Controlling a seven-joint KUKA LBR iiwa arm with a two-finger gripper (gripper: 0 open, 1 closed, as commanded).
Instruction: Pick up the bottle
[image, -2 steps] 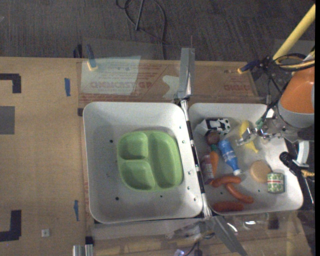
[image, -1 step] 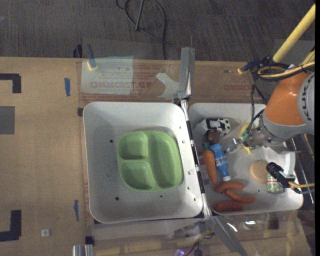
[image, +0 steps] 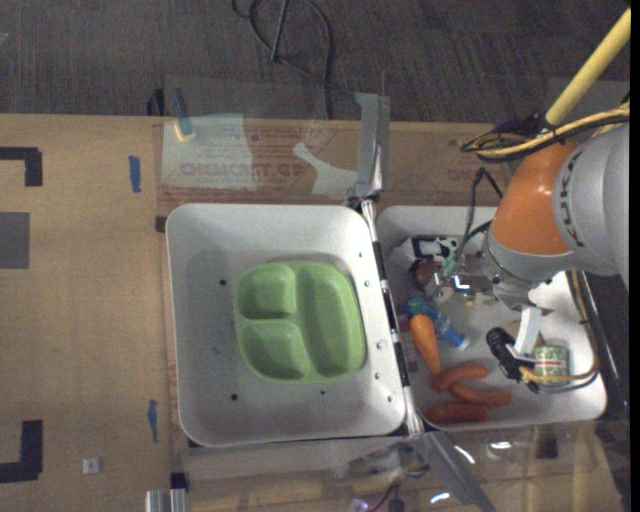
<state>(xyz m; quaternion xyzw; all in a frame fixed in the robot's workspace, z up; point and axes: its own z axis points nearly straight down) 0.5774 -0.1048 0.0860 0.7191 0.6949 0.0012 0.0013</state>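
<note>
The end effector (image: 452, 279) hung low over the left half of the right bin (image: 592, 404), below the arm's orange band (image: 528, 205); whether it was open or closed could not be told. Just beneath it, close to that bin's left wall and about midway along it, lay the bottle (image: 444, 323), a small clear one with blue patches, its shape partly hidden by the wrist. An orange carrot (image: 425, 344) lay touching or just beside the bottle on the side towards the bin's near edge. Past the carrot, three reddish sausages (image: 462, 378) were grouped towards the near-left corner. A small can with a green label (image: 551, 363) sat near the bin's right wall, and a black-and-white item (image: 431, 245) lay by the far-left corner. The left bin (image: 200, 232) held a light green tray (image: 299, 320) with three compartments, set about in its middle. Both bins stood on a brown desk (image: 80, 300) marked with black tape and short blue strips, a clear sheet (image: 250, 150) at the left bin's far edge. Beyond the desk's far edge ran dark grey floor (image: 120, 50) with a black cable (image: 290, 35).
</note>
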